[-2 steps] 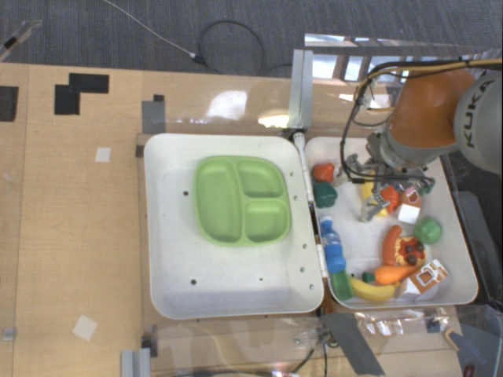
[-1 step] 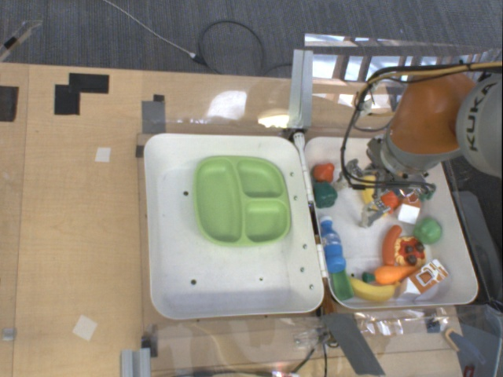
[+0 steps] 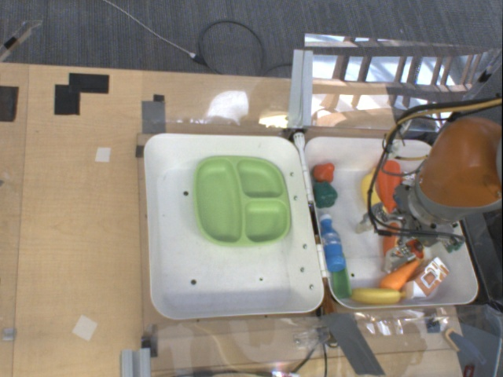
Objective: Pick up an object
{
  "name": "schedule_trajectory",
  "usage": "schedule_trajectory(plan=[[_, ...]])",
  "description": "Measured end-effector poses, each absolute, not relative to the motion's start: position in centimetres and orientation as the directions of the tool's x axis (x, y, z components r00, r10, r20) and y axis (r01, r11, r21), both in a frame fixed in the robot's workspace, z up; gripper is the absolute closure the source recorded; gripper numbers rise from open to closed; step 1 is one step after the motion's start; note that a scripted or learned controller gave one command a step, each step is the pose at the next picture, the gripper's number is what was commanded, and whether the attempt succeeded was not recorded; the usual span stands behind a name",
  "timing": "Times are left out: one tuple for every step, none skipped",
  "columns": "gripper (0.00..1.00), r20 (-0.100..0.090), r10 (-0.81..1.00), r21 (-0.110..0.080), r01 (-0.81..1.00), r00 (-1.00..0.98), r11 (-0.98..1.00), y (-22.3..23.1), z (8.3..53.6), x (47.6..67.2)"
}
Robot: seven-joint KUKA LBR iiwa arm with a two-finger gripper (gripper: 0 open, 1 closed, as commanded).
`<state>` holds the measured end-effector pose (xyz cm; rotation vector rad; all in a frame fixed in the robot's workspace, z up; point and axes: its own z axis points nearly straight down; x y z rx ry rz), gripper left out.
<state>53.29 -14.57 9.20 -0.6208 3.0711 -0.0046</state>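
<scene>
We see the gripper low in the right bin, under the orange wrist, and we cannot tell whether it is spread or pressed together. The nearest candidate is the carrot, just below it toward the bin's near wall, its long axis running diagonally from lower left to upper right. We judge that a short move toward that wall, with the grasp set across this axis, is needed.
</scene>
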Motion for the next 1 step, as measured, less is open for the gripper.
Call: schedule_trajectory(plan=[[0.0, -0.014, -0.276, -0.004, -0.276, -0.961, 0.961, -14.28, 8.87, 62.56]])
